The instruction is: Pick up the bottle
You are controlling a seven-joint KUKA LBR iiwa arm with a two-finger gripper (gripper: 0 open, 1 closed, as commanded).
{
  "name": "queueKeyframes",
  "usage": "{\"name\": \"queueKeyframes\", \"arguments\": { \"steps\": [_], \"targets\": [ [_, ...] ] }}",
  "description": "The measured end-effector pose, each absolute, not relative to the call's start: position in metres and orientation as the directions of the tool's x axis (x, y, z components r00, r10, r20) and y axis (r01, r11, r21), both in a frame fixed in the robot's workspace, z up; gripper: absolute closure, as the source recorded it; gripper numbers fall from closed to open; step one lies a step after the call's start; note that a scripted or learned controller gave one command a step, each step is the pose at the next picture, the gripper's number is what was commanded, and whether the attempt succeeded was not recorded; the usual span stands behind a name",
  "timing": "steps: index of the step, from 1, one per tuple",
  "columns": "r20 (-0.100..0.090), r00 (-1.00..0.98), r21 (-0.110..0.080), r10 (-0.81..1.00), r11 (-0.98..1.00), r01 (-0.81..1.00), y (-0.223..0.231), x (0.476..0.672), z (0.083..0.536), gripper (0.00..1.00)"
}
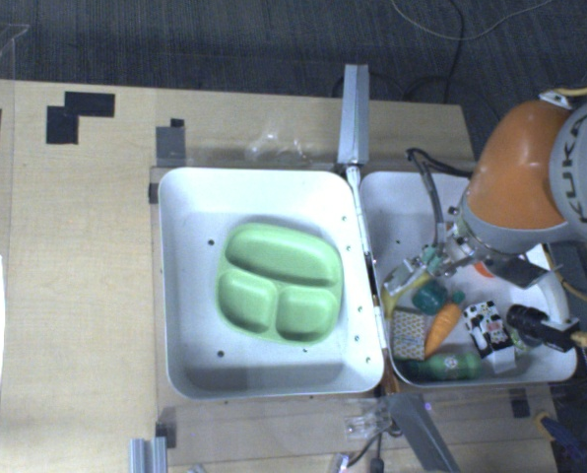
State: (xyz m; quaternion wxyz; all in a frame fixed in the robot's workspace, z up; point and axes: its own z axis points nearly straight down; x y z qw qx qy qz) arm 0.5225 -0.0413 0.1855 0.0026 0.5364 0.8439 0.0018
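The green bottle (449,366) lies flat along the right bin's (392,205) front wall, a toy carrot (441,329) leaning just above it and a patterned card (406,335) beside. Gripper (433,264) hovers over the clutter, can't tell its grip.

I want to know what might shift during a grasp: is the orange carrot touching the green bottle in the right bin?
Touching. The camera view shows the carrot's lower tip resting against the bottle, no gap between them.

Two white bins (185,264); one green tray (279,282); one carrot (441,327); one green bottle (449,365).
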Motion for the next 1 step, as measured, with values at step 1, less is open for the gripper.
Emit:
{"name": "queueKeyframes", "arguments": {
  "steps": [1],
  "targets": [
    [-0.004,-0.387,0.008,0.922,0.387,0.922,-0.0996,0.5243,0.0950,0.00]
  ]
}}
